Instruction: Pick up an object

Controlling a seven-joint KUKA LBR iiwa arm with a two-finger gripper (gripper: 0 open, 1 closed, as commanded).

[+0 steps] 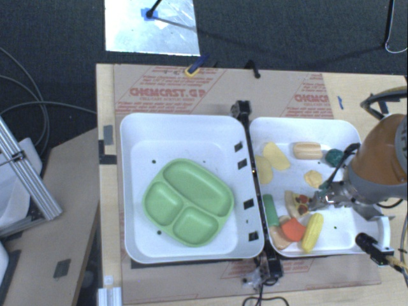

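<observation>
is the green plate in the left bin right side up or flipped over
Right side up. The green plate lies flat in the left bin with its three hollow compartments facing up, nothing in them.

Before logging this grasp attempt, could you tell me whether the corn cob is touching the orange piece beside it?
Touching: the camera view shows the corn cob lying against the orange piece, with no bin floor between them.

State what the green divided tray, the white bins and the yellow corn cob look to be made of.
Green divided tray: likely molded plastic, matte, with one even colour and soft rounded compartment edges.
White bins: probably thin formed plastic, slightly glossy, with smooth rounded corners.
Yellow corn cob: seemingly toy plastic, uniform bright yellow; its texture is too small to judge.
</observation>
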